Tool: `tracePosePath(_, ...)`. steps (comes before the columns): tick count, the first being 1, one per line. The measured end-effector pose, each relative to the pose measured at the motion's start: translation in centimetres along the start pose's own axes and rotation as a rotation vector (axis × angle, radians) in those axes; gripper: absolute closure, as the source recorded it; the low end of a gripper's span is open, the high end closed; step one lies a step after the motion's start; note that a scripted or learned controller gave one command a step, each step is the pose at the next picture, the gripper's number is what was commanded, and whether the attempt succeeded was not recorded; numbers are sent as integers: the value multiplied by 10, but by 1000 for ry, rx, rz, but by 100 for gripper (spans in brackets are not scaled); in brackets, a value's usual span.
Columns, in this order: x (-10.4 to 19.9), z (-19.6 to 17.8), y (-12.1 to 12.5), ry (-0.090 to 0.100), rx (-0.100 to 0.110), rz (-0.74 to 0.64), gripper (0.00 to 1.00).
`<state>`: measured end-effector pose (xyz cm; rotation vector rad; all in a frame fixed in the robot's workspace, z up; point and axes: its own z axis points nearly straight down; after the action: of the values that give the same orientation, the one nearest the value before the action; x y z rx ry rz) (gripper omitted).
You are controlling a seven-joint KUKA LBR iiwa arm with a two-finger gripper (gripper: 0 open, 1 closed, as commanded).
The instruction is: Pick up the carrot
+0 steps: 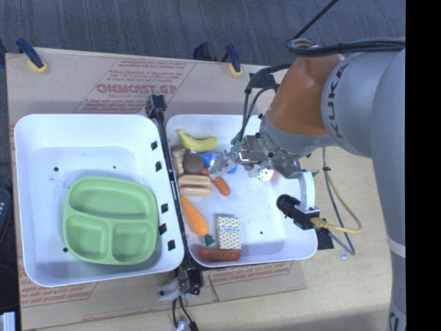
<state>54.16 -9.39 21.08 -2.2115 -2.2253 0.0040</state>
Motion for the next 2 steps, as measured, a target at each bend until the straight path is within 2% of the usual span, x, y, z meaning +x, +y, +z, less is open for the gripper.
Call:
tracePosePath(1, 44, 20, -66, 0, 2, 23, 0)
tracePosePath(2, 3, 116, -62, -1, -11, -41, 0)
